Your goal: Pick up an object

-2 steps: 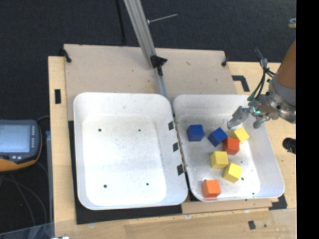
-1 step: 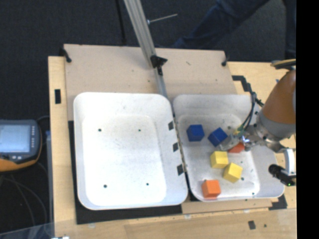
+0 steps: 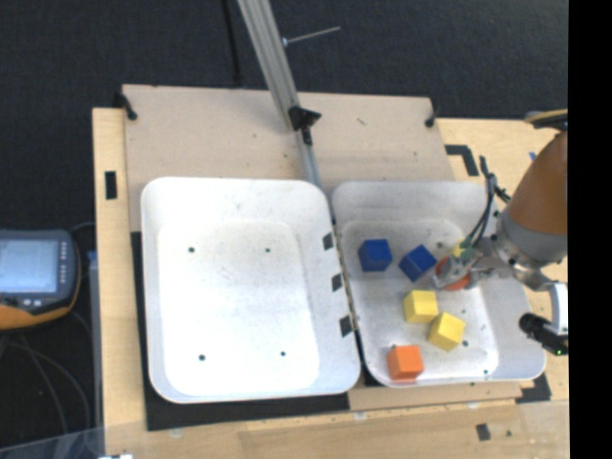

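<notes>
The right bin (image 3: 382, 208) holds two blue cubes (image 3: 375, 254) (image 3: 417, 262), two yellow cubes (image 3: 420, 306) (image 3: 446, 331) and an orange cube (image 3: 404, 361). My gripper (image 3: 455, 273) hangs low over the right bin, just right of the second blue cube and above the yellow ones. Something small and red-orange (image 3: 459, 281) shows at its tip; I cannot tell if that is an object or part of the tool. The arm's grey wrist and orange band (image 3: 541, 199) rise to the right.
The left bin (image 3: 239, 285) lies beside the right one, with a slanted metal pole (image 3: 273, 55) rising behind the gap between them. A grey handheld device (image 3: 33, 271) sits off the bench at the left. The bench's wooden edge (image 3: 287, 428) runs along the front.
</notes>
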Robot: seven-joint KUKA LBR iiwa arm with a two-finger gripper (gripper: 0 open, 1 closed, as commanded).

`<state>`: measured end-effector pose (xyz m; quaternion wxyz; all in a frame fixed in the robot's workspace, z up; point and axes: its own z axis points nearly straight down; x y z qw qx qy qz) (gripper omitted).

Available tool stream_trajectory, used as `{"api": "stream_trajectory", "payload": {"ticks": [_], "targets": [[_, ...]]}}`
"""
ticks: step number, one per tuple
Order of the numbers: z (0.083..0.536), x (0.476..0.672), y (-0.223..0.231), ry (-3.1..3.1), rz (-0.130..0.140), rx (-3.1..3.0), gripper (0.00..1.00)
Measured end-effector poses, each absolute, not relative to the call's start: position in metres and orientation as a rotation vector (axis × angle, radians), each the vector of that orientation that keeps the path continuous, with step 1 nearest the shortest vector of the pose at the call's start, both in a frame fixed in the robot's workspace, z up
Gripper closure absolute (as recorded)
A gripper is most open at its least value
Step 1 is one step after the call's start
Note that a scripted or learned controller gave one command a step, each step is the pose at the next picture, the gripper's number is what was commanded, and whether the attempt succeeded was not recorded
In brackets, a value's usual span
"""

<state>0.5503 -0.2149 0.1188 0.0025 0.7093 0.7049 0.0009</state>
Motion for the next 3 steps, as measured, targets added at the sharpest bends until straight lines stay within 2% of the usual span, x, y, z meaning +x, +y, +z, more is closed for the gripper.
{"api": "stream_trajectory", "payload": {"ticks": [1, 2, 3], "targets": [[0.127, 0.601, -0.114, 2.225, 0.003, 2.213, 1.0], [0.101, 0.63, -0.094, 2.228, -0.031, 2.228, 1.0], [0.203, 0.657, 0.006, 2.222, 0.012, 2.21, 1.0]]}}
